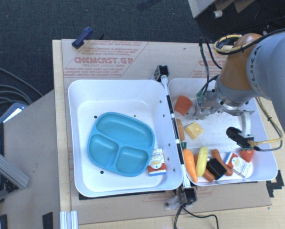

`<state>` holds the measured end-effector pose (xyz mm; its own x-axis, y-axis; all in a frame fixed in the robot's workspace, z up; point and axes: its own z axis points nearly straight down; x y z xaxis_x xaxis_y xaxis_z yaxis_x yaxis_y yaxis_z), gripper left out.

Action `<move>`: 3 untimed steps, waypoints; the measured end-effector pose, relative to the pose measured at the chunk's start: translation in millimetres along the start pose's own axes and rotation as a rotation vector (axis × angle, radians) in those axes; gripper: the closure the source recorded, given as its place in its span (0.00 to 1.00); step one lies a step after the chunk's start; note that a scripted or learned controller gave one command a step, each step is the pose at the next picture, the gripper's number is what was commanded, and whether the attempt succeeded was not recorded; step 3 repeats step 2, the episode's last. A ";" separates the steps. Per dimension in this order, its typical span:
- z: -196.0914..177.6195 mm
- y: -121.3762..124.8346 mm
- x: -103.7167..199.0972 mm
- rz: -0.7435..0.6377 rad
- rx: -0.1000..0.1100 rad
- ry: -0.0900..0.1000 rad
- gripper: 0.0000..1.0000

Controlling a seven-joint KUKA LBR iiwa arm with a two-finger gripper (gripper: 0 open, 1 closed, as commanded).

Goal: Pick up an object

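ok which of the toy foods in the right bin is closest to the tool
The orange-red piece at the bin's upper left, just left of the tool. The yellow cheese wedge lies a little lower, and the carrot, banana and others sit along the bottom.
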<state>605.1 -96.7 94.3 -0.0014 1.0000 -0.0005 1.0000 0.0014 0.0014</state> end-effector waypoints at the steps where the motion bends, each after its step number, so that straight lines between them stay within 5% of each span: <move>1: 0.1 -0.1 0.0 0.000 0.000 0.000 0.00; 2: 10.1 -30.4 4.4 0.002 0.005 0.001 0.00; 3: 10.1 -30.4 4.4 0.002 0.005 0.001 0.00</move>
